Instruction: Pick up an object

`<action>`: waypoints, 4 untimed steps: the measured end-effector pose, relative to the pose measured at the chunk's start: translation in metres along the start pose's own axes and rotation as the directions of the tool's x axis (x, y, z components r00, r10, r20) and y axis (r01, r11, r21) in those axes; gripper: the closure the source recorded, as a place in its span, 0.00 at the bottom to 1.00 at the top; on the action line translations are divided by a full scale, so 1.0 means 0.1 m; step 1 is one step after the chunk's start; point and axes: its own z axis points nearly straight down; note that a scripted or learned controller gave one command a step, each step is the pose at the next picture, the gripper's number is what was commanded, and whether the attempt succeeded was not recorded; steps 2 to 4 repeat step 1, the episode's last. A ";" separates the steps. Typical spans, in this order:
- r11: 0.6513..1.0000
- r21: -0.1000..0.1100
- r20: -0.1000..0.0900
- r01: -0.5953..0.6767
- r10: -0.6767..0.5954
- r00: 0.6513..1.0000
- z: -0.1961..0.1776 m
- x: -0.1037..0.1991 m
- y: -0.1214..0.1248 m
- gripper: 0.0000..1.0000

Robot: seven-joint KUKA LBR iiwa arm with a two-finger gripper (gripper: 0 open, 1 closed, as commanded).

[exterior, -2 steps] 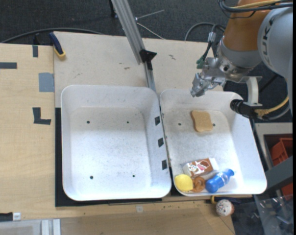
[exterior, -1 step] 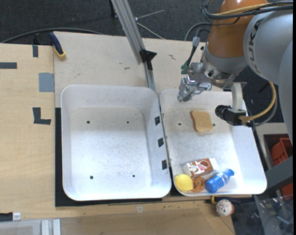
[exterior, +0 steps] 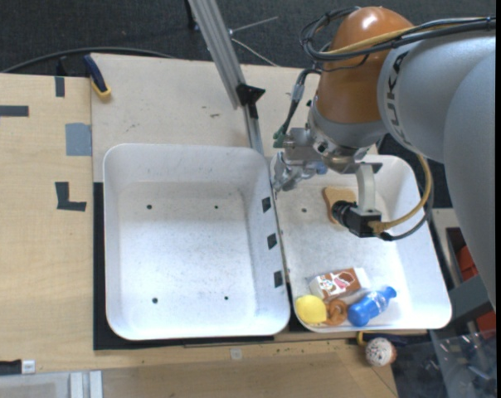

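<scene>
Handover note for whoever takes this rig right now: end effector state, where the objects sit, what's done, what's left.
End effector: low over the far left corner of the right bin, near the divider; nothing visibly held, finger state unclear.
Objects: yellow ball, small snack packet, brown pretzel-like piece and blue bottle clustered at the right bin's near edge; a tan item lies partly hidden under the wrist.
Left bin: no objects seen in it.
Done: no pick visible.
Left: grasp one object and lift it.
</scene>
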 end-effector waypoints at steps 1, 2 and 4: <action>1.000 -0.001 0.000 0.001 -0.001 1.000 0.11 0.52 -0.12 1.00; 1.000 -0.001 0.000 0.001 -0.001 1.000 0.11 0.52 -0.12 1.00; 1.000 -0.001 0.000 0.001 -0.001 1.000 0.11 0.52 -0.12 1.00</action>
